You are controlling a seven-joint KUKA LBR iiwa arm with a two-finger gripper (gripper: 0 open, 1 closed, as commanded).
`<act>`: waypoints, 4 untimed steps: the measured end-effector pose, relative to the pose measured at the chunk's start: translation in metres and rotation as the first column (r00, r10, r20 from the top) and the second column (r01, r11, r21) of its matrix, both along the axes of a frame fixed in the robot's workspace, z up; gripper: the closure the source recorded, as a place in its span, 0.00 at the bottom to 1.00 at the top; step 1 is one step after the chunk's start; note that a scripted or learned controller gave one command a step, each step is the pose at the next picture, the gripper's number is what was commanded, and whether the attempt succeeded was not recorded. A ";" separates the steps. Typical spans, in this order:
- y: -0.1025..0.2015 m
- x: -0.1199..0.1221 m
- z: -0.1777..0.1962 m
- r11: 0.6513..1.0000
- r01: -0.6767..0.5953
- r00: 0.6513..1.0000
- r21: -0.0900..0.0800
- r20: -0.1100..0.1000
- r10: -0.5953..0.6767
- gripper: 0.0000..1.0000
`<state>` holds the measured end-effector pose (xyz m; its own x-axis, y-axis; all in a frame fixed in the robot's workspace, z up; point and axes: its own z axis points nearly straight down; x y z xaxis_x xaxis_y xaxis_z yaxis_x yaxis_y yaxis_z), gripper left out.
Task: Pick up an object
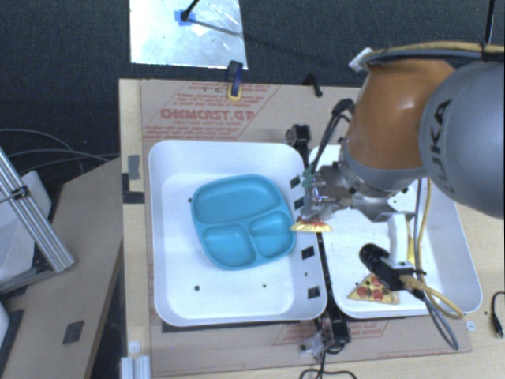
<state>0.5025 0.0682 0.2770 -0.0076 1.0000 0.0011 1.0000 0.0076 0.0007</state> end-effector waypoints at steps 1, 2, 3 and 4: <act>0.108 -0.016 0.085 1.000 -0.003 1.000 0.003 0.007 0.003 1.00; 0.079 -0.016 0.034 1.000 0.007 1.000 -0.001 0.001 -0.007 1.00; 0.092 -0.003 0.157 1.000 0.002 1.000 0.004 0.014 -0.002 1.00; 0.092 -0.003 0.161 1.000 -0.002 1.000 0.000 0.004 0.002 1.00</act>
